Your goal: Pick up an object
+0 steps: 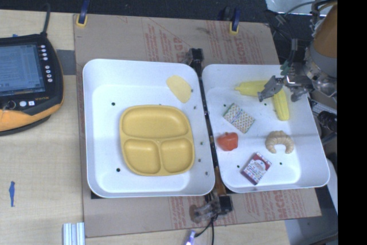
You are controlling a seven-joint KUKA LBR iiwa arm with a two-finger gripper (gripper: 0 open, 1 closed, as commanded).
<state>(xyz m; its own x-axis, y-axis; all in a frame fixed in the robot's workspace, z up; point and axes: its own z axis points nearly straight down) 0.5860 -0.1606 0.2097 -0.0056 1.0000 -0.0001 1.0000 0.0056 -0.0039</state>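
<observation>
- Yellow corn lies in the right bin, just below the gripper, whose 2 fingers are spread wide and hold nothing.
- A second corn piece sits close alongside; the fingers could catch both, or nudge 1 away.

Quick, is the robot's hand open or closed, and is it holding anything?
Hand: open, holding nothing, above the yellow corn in the right bin.

cardboard sheet: red print, perhaps lettering | illegible | no other readable text
</observation>
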